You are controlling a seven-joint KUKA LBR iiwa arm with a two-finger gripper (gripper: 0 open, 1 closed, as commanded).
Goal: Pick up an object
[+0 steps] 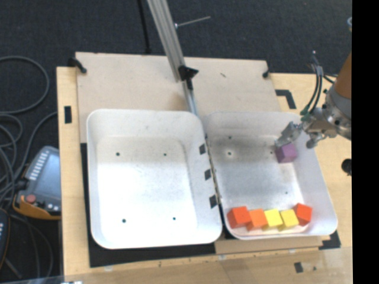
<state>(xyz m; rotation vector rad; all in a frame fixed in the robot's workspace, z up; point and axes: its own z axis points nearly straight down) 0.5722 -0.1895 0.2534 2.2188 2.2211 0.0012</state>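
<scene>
A small purple cube [287,152] lies in the right bin [249,176], near its upper right corner. My gripper [298,141] hangs just above and to the right of it, with the two fingers apart. The pale left finger [288,133] ends at the cube's top edge, and the cube sits beside it rather than between the two. Along the bin's front wall lies a row of cubes: a red-orange one [238,216], an orange one [257,219], two yellow ones [273,218] [289,218] and another red-orange one [303,213].
The left bin [148,176] adjoins the right one, with black clips on the shared rim [208,173]. A slanted metal post [172,40] rises behind the bins. Cables and a hand-held pendant [41,182] lie off the bench to the left.
</scene>
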